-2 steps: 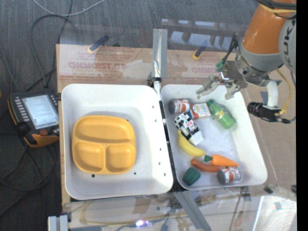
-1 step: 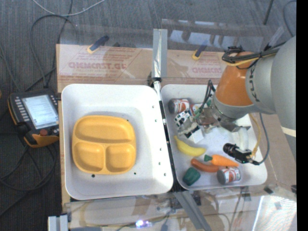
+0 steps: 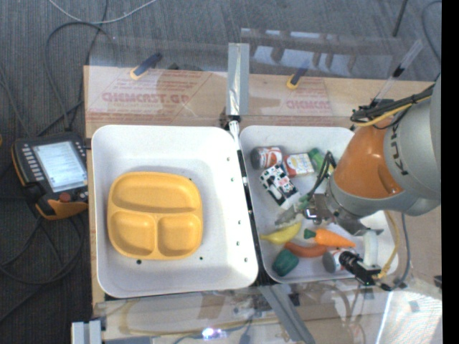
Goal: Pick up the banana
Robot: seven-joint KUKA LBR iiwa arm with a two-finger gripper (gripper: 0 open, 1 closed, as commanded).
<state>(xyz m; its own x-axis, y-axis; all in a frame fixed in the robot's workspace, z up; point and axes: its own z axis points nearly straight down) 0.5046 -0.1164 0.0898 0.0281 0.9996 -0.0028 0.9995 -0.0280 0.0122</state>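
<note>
The banana (image 3: 282, 232) is small and yellow and lies in the front part of the right bin (image 3: 249, 192), near its left wall. My gripper (image 3: 305, 208) hangs low over the bin, just up and to the right of the banana's right end, at the tip of the grey arm with the orange band (image 3: 366, 170). Nothing shows as lifted; the banana rests on the bin floor.
Beside the banana lie an orange carrot (image 3: 334, 238), a red-orange pepper (image 3: 305, 250) and a green item (image 3: 285, 263). Behind it sit a black-and-white box (image 3: 277, 183), a can (image 3: 267, 156) and small cartons (image 3: 300, 164). A yellow divided plate (image 3: 154, 215) sits in the left bin (image 3: 115, 142).
</note>
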